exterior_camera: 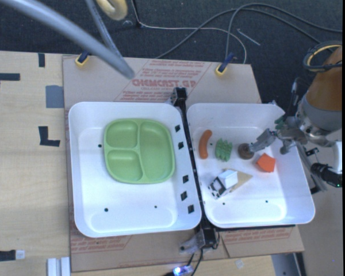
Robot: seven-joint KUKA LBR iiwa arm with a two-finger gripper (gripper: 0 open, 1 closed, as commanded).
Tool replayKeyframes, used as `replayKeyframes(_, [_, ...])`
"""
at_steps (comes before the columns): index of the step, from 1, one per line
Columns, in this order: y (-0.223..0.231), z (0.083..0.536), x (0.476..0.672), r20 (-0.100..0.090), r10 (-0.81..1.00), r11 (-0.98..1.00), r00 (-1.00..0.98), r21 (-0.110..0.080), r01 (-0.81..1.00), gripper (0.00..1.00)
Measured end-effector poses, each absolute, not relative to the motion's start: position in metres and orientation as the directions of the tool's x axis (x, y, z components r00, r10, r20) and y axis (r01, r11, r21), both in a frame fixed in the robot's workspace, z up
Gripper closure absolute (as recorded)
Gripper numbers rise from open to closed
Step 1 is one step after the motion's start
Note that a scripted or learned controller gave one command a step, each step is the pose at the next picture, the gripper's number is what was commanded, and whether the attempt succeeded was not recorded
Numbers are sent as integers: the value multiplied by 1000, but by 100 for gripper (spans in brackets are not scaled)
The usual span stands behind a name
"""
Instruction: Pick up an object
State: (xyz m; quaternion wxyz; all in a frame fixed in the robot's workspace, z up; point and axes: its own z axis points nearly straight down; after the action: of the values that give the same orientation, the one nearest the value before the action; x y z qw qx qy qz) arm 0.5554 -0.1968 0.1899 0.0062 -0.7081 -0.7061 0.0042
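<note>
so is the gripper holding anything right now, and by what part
Cannot be told. The gripper sits low in the right bin, between a small brown object and an orange block, but nothing visibly sits in it.

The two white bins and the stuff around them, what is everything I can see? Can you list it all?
Bins: two, white, side by side on the bench.
Divided plate: one, green, in the left bin.
Sausage shape: one, orange-red, right bin, near the divider.
Bumpy block: one, green, right bin, beside the sausage shape.
Round piece: one, brown, right bin, by the gripper tip.
Small block: one, orange, right bin.
Wedge-shaped item: one, white and tan with black marks, right bin, front.
Gripper: one, grey, reaching in from the right over the right bin.
</note>
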Motion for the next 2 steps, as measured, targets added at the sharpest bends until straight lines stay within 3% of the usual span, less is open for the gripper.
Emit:
replayKeyframes(1, [-196, 198, 559, 0, 1000, 1, -1, -1, 1000, 0])
replayKeyframes(2, [-196, 137, 565, 0, 1000, 1, -1, -6, 1000, 0])
